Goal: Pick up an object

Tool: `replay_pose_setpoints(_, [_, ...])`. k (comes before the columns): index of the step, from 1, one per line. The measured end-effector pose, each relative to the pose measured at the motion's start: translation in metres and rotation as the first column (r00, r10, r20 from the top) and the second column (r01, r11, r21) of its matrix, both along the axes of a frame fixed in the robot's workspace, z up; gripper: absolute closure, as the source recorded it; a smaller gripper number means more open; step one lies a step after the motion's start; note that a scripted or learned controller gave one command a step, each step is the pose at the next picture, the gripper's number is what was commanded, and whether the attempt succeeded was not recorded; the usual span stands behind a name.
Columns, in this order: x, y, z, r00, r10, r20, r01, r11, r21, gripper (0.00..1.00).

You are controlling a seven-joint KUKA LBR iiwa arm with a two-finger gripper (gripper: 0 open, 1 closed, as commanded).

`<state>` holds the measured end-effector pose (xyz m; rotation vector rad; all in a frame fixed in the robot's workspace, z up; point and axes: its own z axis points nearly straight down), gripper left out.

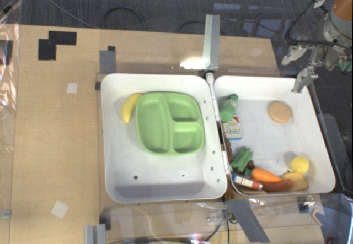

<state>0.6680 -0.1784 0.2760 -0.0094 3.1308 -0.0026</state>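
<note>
The gripper (302,82), grip unreadable, hangs over the right bin's (320,122) far-right corner; the round tan disc (280,112) lies just inward.

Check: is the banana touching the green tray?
Touching. In the camera view the banana lies against the left rim of the green tray, with no white bin floor between them.

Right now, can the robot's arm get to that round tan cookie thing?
Probably yes. The tan disc lies by itself on bare floor of the right bin, nothing on top of it, and the gripper hangs just above that bin's far right corner.
</note>
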Motion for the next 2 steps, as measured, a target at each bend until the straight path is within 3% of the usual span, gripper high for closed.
replay_pose_setpoints(1, [0.001, -0.003, -0.183, 0.98, 0.2, -0.009, -0.2, 0.98, 0.003, 0.0])
replay_pose_setpoints(2, [-0.019, -0.028, -0.188, 0.884, 0.467, -0.002, -0.467, 0.884, -0.005, 0.0])
